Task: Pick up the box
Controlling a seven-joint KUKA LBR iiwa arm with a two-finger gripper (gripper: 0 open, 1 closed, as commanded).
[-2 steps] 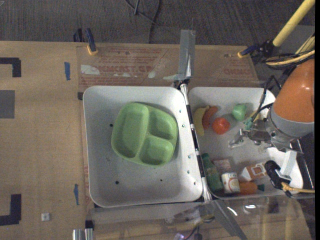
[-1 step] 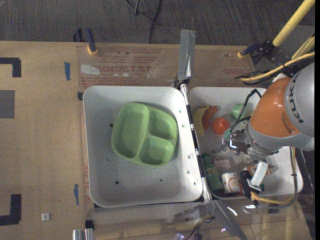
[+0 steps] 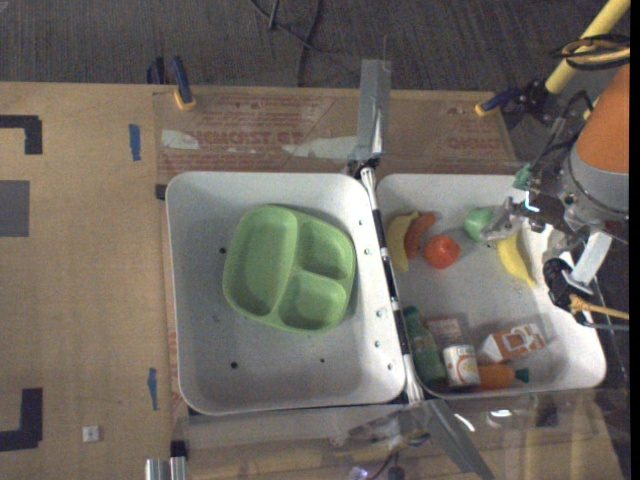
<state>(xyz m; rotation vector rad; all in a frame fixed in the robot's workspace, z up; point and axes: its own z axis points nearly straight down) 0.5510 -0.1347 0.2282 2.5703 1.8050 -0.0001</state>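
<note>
The arm (image 3: 605,143) was seen reaching in from the right, its orange band uppermost and its grey wrist bent down over the upper right part of the right bin (image 3: 590,363). The gripper (image 3: 505,223) was poised just above the bin floor near a small green piece (image 3: 478,222). Whether the jaws were spread or pressed together could not be told, and nothing was seen between them.

The box (image 3: 514,343), a small carton with a white slanted top and an orange face, was lying on its side in the lower right part of the same bin, well apart from the gripper. Just beside it, at the bin's lower edge, a white cup-like tub (image 3: 461,364) and an orange carrot shape (image 3: 497,375) were found, with a dark green bottle (image 3: 424,346) lying along the left wall. A flat brownish packet (image 3: 446,328) was noted above the tub. A yellow banana (image 3: 400,240), a reddish-orange piece (image 3: 421,230) and a glossy red tomato shape (image 3: 441,252) were grouped in the upper left part, and a pale yellow curved item (image 3: 514,258) lay under the wrist.

In the left bin (image 3: 190,298), a smooth light green plastic tray (image 3: 290,267) with three compartments was lying. Both bins were set on a table (image 3: 80,298) of brown board.
</note>
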